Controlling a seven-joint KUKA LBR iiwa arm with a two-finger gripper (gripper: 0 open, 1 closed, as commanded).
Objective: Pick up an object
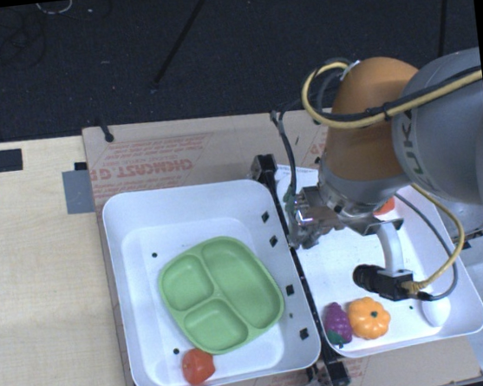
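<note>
The tool (308,223) hovers at the right bin's (466,313) 10 o'clock corner; finger state cannot be told. An orange pumpkin (370,318) lies at 6 o'clock.

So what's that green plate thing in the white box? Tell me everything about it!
The green tray is a light green plate with rounded corners and three sunken compartments: one long and two smaller. It looks like smooth plastic. Nothing lies in its compartments. It lies flat but turned at an angle on the floor of the left bin, filling much of it. A small red and orange toy sits just off its lower left corner, close enough that contact cannot be judged.
</note>
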